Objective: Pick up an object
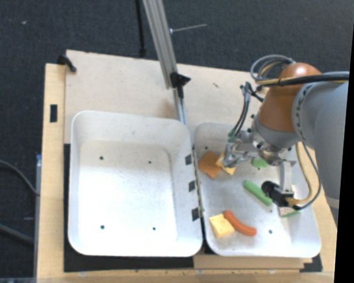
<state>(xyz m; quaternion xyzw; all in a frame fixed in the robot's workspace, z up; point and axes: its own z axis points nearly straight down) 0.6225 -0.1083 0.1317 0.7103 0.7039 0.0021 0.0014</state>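
The flat orange-brown wedge-shaped block [209,165] is lying in the right white bin [303,242] near its left wall, touching a small yellow piece [228,169] at its 3 o'clock. The claw [232,158] is hovering just beside that, at the block's 2 o'clock; whether it is released or clenched, I cannot tell.

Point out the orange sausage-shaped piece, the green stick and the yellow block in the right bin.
orange sausage-shaped piece [240,224]: camera view, middle of its length.
green stick [257,192]: camera view, middle of its visible length.
yellow block [221,225]: camera view, centre of its top face.
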